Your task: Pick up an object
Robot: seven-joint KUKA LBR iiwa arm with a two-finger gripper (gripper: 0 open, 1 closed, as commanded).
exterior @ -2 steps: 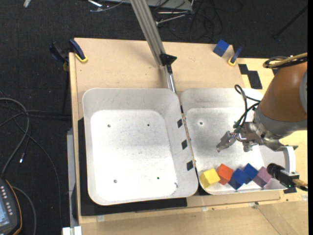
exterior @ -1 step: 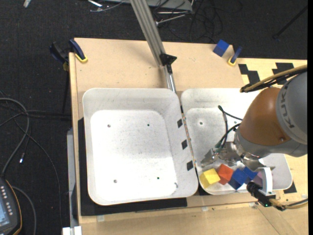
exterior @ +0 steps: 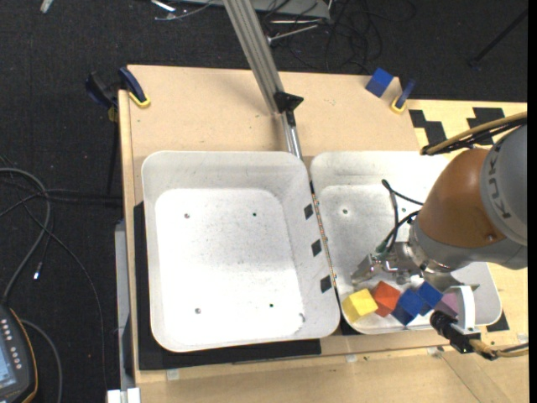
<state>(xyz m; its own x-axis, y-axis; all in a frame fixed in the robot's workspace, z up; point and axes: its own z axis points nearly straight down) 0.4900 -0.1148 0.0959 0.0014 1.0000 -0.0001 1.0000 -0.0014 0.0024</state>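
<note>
Reaching: I am low in the right bin [exterior: 352,179], right above the little pile of blocks.
My gripper [exterior: 384,267]: it sits just over the orange block [exterior: 387,295]. My big arm hides it, so I cannot tell how wide it is or if it has anything.
Orange block: it lies on the bin floor, between the yellow block [exterior: 361,303] and the blue block [exterior: 417,300].
Pink block [exterior: 450,302]: it is just past the blue one, by the bin wall.
Left bin [exterior: 159,217]: it sits beside the right bin.
Done: I think I am in place over the blocks.
Left to do: I think I must grab one block and lift it up.
</note>
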